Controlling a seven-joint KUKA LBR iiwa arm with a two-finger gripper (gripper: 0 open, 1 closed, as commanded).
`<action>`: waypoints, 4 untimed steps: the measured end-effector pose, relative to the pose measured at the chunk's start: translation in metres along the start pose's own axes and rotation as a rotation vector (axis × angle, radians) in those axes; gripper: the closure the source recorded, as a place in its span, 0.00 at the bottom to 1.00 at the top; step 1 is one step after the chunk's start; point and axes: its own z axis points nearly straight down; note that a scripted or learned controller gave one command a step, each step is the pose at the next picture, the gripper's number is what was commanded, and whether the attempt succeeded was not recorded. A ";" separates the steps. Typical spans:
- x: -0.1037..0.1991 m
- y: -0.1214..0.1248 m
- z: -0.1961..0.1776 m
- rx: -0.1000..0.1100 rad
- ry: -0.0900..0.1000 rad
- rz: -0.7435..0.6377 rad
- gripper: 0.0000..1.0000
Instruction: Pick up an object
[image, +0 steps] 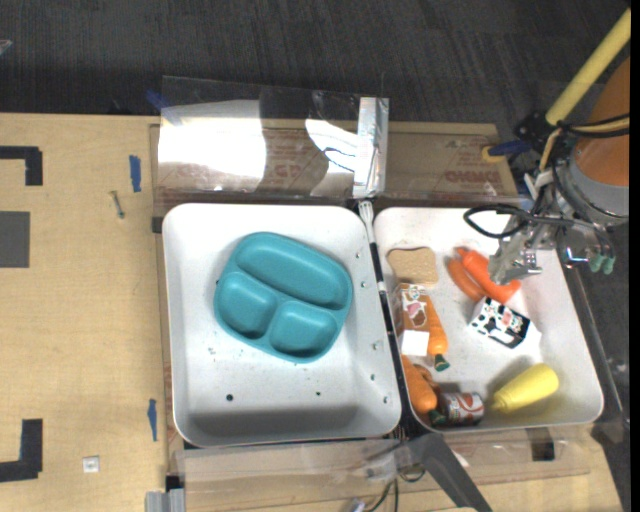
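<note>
Lying aslant, the carrot runs upper-left to lower-right. The gripper touches it; its opening cannot be told.

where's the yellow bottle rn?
The yellow bottle lies in the right bin, near its front right corner, just below the black-and-white box and right of the small can.

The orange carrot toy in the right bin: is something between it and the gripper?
Nothing visible stands between them. The gripper sits directly over the orange carrot toy in the right bin. The black-and-white block lies close beside it, toward the camera.
</note>
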 end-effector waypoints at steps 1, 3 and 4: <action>0.001 0.000 0.003 -0.001 0.007 0.001 0.00; 0.035 -0.042 0.162 0.000 0.010 0.158 0.00; 0.050 -0.041 0.143 0.000 0.012 0.258 0.00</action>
